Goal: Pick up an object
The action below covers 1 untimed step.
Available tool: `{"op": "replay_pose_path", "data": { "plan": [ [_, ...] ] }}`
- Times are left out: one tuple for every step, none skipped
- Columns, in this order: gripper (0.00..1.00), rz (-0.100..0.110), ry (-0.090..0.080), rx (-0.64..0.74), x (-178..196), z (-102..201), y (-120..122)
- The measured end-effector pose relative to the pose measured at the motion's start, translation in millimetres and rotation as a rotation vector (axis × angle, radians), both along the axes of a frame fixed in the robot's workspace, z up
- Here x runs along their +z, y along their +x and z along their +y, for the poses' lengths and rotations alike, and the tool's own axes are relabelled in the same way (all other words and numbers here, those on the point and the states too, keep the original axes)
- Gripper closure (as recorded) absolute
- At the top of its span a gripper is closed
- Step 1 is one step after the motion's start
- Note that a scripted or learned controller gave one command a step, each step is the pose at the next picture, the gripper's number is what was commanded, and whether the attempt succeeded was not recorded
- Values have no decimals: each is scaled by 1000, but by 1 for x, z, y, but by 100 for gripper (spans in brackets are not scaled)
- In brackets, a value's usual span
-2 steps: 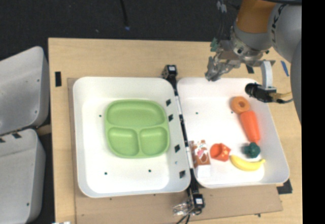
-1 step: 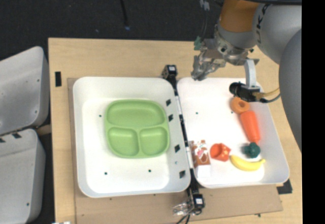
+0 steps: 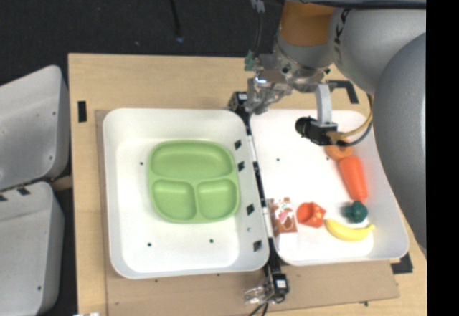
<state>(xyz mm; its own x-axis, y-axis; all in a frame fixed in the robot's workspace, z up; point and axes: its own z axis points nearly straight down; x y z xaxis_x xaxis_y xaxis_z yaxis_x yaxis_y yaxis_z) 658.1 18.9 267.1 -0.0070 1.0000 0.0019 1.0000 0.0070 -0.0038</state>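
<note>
Gripper (image 3: 264,91): spread or closed, can't tell; hangs over 11 o'clock corner of right bin (image 3: 287,142). In that bin: carrot (image 3: 353,175) at 3 o'clock; dark green ball (image 3: 355,212) and banana (image 3: 349,230) at 5; red toy (image 3: 310,214) and small carton (image 3: 285,216) at 6–7. Left bin (image 3: 122,236): green divided plate (image 3: 193,182), centre.

On your bench (image 3: 165,82), two bins side by side: the left bin (image 3: 115,250) holds a divided plate (image 3: 193,180) at its middle. In the right bin (image 3: 287,142), a carrot (image 3: 353,175) lies along the right side; along the front, left to right, a packet (image 3: 285,216), a pepper (image 3: 310,213), a round toy (image 3: 355,211), with a banana (image 3: 349,230) just before it.
</note>
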Motion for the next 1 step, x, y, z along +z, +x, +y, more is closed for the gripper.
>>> {"op": "replay_pose_path", "data": {
  "plan": [
    [100,-7,-1,0,-5,50,5]
  ]
}}
